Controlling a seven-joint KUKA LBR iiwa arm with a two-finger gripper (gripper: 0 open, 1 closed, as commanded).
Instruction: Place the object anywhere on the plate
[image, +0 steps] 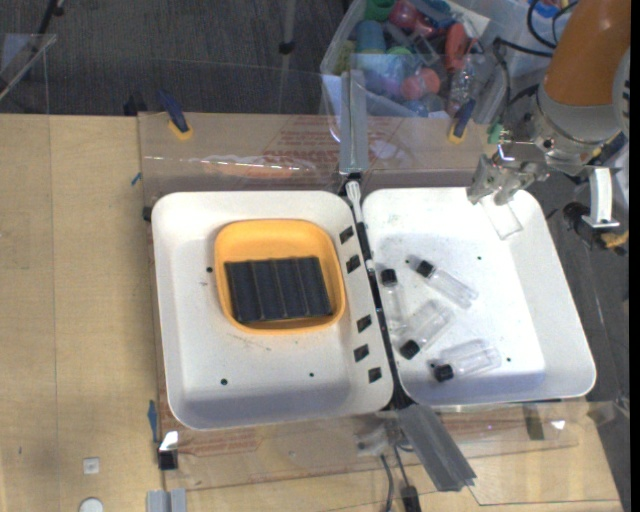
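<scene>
While flat, bottle (443, 281) slants left-right, black cap leftward

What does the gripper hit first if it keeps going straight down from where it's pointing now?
Probably bare floor at the far corner of the right bin. The gripper hangs above it, and the clear vials lie nearer the camera. Depth is uncertain.

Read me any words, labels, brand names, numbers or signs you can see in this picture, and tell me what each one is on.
No text can be read anywhere in this view.
The clear panel behind the bins carries faint reddish marks: too blurred to read.
The clear vials with black caps in the right bin show no legible label.
The orange plate and the dark ribbed block on it bear no writing.
</scene>
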